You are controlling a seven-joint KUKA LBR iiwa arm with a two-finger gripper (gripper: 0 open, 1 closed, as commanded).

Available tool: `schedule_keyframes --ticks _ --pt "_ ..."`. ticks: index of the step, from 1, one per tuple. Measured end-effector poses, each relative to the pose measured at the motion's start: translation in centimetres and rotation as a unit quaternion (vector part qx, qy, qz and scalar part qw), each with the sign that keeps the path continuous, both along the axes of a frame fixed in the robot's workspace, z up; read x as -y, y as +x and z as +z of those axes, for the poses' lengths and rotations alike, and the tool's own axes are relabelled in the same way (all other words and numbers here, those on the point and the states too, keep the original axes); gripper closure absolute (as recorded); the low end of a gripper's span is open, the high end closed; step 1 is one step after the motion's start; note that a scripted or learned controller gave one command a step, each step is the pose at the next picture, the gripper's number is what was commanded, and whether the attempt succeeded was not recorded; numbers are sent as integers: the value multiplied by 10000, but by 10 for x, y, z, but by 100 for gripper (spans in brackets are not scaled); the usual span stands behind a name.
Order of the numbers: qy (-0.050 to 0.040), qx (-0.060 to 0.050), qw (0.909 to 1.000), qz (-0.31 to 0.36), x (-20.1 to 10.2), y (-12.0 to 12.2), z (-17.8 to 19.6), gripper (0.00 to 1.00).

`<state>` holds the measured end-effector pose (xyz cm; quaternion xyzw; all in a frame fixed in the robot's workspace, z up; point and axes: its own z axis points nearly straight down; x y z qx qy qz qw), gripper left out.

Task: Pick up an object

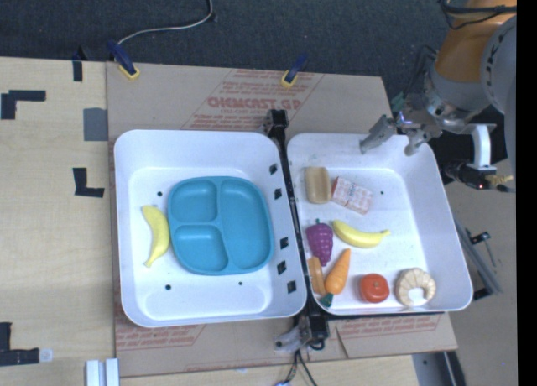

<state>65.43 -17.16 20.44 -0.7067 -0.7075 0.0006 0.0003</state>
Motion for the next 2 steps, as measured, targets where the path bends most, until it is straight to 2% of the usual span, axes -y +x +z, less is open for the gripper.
schedule_keyframes --ticks 1,2 --pt "6 -5 10000 4 -58 -15 -111 0" --pt "-45 -17 10000 -8 -72 13 -117 0"
